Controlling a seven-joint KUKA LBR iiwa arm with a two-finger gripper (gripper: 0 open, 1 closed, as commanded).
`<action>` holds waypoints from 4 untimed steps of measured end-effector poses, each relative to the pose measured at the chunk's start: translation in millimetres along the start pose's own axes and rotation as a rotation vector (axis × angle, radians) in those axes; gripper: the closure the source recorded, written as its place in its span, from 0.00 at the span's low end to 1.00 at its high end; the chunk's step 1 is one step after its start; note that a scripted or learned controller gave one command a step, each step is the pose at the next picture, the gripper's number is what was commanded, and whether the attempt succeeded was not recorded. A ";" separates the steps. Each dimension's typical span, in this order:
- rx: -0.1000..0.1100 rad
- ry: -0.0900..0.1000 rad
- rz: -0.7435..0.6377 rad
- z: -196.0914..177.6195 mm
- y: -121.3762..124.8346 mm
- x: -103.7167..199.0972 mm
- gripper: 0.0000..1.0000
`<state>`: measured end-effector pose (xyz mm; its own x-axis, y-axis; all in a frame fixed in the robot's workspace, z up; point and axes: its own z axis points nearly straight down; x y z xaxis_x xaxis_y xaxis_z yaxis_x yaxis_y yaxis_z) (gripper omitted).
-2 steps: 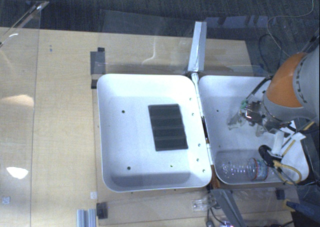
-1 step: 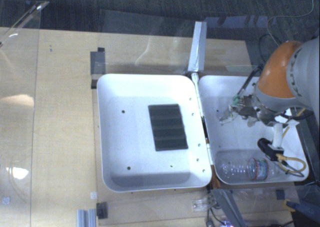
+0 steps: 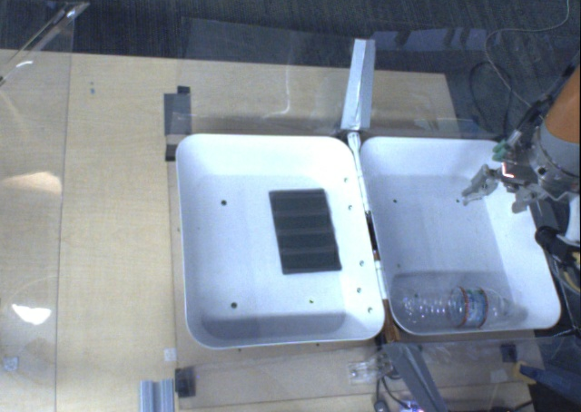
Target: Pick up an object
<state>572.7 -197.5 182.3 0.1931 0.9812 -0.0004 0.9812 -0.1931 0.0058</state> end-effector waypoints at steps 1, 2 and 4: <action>0.000 0.003 -0.090 91.8 -61.6 104.6 0.00; -0.001 0.001 -0.068 63.6 17.7 73.7 0.00; 0.004 0.001 -0.047 58.0 -44.9 18.9 0.00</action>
